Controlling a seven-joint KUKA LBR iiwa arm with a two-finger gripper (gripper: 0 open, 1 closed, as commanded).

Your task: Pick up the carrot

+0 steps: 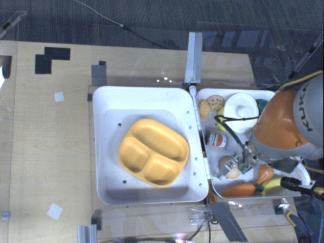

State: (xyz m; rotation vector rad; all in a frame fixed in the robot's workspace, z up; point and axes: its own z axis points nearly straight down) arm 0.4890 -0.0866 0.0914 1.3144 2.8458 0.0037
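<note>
The arm (283, 123) is covering much of the right bin (215, 186) and is running off the right edge. It is hiding the top of the orange piece (263, 174) beside the carrot (238, 190). Small things under the wrist are blurring together.

Place: a robot lab or test bench.
Bench: pale wooden top (45, 151) with black tape marks (50, 58) and metal brackets (193, 57).
Bins: two white bins (101, 135) fixed side by side.
Floor: dark carpet (126, 9) with loose cables (91, 9).
</note>
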